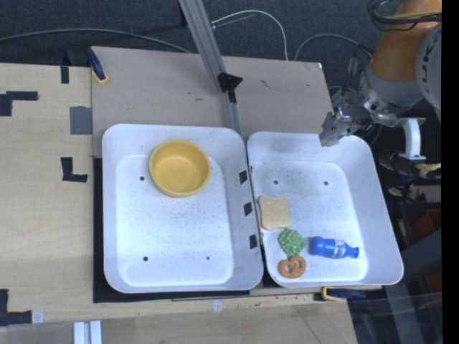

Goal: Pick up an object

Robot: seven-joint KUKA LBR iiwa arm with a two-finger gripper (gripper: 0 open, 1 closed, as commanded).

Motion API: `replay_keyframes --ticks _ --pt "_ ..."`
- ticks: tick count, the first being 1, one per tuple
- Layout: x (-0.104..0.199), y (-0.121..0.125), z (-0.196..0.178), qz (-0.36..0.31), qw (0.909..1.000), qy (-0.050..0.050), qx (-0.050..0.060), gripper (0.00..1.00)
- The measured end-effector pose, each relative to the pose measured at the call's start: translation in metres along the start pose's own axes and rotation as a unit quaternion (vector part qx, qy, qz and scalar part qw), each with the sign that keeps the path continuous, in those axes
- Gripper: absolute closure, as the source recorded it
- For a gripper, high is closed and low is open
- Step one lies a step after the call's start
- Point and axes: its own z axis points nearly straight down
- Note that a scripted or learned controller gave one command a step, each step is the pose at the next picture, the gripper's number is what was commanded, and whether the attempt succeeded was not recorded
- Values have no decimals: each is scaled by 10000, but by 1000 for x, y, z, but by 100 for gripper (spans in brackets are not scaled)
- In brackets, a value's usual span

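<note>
White plastic forms both shallow bins on the desk (165,92). The left bin (122,264) holds one yellow bowl (179,167), seated upright in its far half. The right bin (373,192) holds four small items, all grouped in its near half: one tan slice of toast (273,211) by the inner wall, one green knobbly item (290,241) just in front of it, one brown pretzel (292,266) touching or nearly touching the green item's near side, and one blue bottle (333,248) lying on its side just to the right of the green item. The count is therefore two bins, one bowl and four loose items.

The grey arm (401,56) places the tool (333,129) above the far rim of the right bin, well apart from every item. Nothing is seen at its tip. Whether the tool is spread or closed cannot be told at this angle.

Judged from this layout, the task stands at the approach step: no item is selected or contacted. The next move calls for travel toward the near half of the right bin, then a descent over one item. The blue bottle appears the least crowded candidate; the toast, green item and pretzel sit close together, so a descent there risks disturbing a neighbour.
</note>
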Motion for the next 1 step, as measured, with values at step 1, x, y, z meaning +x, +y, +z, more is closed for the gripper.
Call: replay_keyframes --ticks 1 --pt "49 2 11 -1 10000 0 5 100"
